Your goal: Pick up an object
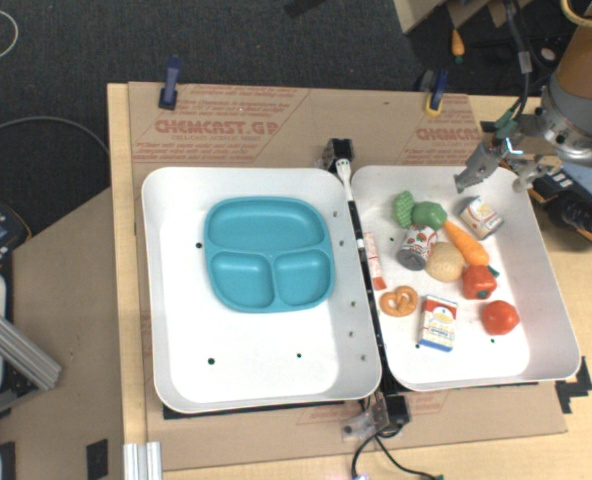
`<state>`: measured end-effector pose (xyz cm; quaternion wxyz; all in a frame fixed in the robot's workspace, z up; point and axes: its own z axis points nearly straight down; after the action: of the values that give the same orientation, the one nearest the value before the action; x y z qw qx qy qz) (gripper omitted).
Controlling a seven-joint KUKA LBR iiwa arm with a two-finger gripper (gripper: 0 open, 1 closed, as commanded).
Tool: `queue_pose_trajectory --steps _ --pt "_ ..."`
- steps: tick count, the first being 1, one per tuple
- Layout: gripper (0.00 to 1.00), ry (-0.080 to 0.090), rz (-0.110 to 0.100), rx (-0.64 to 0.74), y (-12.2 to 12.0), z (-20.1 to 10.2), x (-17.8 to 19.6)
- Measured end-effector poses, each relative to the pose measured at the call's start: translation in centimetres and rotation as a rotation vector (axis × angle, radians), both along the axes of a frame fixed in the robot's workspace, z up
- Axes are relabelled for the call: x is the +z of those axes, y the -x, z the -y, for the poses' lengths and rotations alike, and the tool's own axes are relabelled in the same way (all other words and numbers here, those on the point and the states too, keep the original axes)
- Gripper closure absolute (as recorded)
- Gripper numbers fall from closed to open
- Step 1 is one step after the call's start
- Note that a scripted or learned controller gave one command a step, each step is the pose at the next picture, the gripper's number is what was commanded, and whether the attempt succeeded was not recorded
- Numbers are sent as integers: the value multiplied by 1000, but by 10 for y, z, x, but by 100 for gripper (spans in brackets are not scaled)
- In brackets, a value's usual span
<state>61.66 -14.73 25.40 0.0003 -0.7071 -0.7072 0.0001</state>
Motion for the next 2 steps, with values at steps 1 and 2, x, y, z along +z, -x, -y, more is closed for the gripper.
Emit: queue_pose_trajectory --steps 1,2 --pt "0 -3 -3 3 67 -41 19" --pt "0 0 14 4 129 -74 129"
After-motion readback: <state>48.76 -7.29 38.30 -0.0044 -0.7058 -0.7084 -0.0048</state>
